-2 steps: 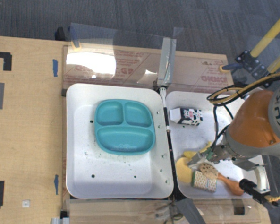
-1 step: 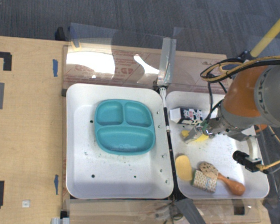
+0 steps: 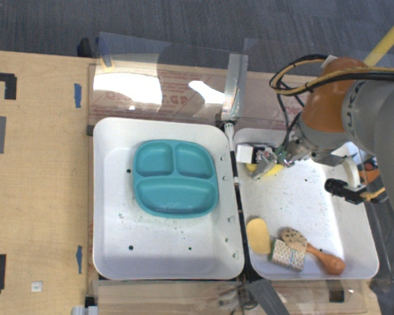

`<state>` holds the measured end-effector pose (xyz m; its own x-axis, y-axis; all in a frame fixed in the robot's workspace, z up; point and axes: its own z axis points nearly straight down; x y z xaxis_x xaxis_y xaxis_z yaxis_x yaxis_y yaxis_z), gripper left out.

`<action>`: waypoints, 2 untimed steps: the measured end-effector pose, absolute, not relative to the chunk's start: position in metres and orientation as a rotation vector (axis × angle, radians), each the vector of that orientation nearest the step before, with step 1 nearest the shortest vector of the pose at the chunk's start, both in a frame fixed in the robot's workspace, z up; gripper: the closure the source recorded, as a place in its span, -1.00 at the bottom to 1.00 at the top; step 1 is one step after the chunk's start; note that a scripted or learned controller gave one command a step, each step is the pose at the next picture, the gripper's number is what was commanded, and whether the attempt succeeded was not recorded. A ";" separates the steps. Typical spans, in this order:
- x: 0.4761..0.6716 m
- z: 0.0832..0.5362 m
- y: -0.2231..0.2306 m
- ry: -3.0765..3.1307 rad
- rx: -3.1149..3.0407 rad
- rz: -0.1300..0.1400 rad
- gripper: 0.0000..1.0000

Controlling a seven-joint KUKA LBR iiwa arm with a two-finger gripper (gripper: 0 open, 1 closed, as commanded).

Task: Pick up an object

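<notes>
Gripper (image 3: 266, 163) is sitting low at right bin's (image 3: 350, 263) far-left corner; jaw state unclear, yellow piece (image 3: 263, 169) there. Brush (image 3: 308, 251) and sponge (image 3: 259, 235) are lying near front wall. Teal plate (image 3: 176, 177) is occupying left bin (image 3: 107, 208).

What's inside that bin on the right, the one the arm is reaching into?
In the right bin: a yellow piece, a patterned block and a brush with an orange handle. The gripper covers whatever lies beneath it.

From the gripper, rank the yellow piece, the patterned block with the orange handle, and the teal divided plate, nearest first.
Gripper sits at the right bin's far left corner.
1. Yellow piece, right bin, near side.
2. Patterned block with the orange handle, just beyond, near edge.
3. Teal divided plate, left bin; close to the block, hard to separate.
</notes>
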<state>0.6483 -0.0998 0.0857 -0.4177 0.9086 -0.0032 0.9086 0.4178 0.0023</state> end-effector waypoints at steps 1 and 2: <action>0.664 0.085 -0.101 2.538 1.878 -0.010 -1.00; 0.662 0.092 -0.103 2.543 1.878 -0.023 1.00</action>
